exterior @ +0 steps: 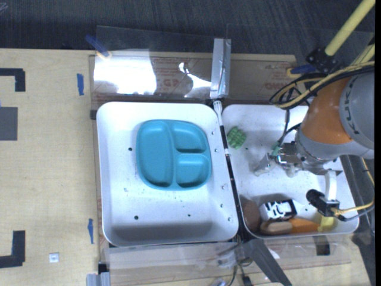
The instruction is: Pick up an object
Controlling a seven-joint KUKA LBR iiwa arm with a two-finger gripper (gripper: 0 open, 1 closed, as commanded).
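The gripper (277, 162) hangs low over the floor of the right bin (256, 117), about midway between that bin's far and near walls. How far it is open cannot be told from this slant. Closest to it, up and to the view's left, a small green lump (236, 137) lies on the white floor just beside the wall shared with the other bin, apart from the gripper. Below the gripper, toward the near wall, a black-and-white block (278, 208) sits against a brown thing (255, 214). Touching them along that wall lies an orange stick (300, 225). All three are clear of the gripper. To the view's right of the gripper, the grey arm (363, 109) with its orange band (326, 121) reaches in over the bin's edge. Farther to the left, past the shared wall, the left bin (119, 177) holds a blue plate (174, 154) with three compartments, lying flat in the bin's far half. Farther yet, beyond the far walls of both bins, a clear sheet (149, 76) glares over brown cardboard (262, 70), and a grey strip (220, 67) stands where the bins meet. Farthest from the gripper, at the view's left, the pale wooden bench (47, 159) bears black tape corners (18, 79) and short blue tape marks (80, 83).
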